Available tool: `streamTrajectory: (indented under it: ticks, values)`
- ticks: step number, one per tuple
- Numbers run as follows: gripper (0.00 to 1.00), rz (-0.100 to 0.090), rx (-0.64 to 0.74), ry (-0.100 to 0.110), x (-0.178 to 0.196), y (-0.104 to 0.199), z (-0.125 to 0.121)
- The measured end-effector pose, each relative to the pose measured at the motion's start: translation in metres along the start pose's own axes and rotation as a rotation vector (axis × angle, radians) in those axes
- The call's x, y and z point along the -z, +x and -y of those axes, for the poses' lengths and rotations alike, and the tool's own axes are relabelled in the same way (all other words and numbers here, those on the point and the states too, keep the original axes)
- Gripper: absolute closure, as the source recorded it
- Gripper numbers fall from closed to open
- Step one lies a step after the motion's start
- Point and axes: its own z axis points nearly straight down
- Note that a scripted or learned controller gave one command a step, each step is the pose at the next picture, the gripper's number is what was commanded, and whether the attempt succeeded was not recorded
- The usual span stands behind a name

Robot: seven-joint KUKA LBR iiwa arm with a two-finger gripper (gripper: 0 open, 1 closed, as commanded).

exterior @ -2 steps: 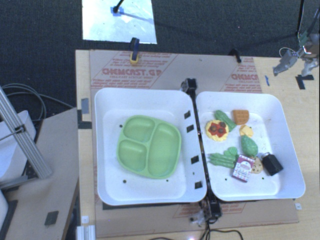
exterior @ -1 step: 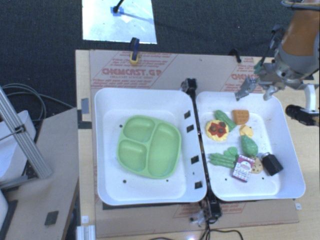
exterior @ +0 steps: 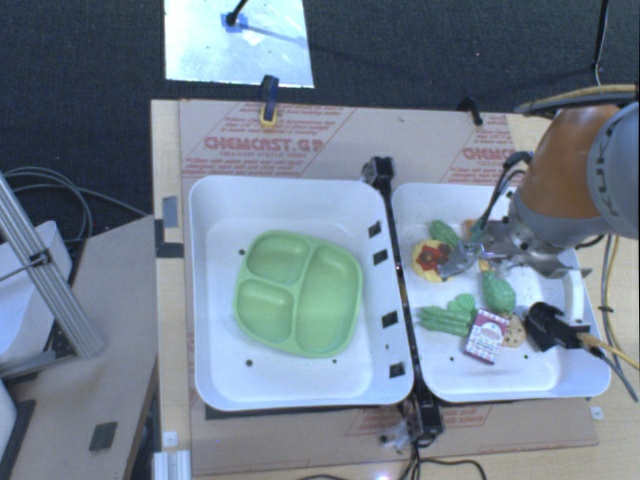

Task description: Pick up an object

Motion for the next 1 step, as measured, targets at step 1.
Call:
streamTrajectory:
  ticks: [1]
  values:
    - [0.0,0.013,-0.004,-0.031,0.1524,-0.0681,-0.011]
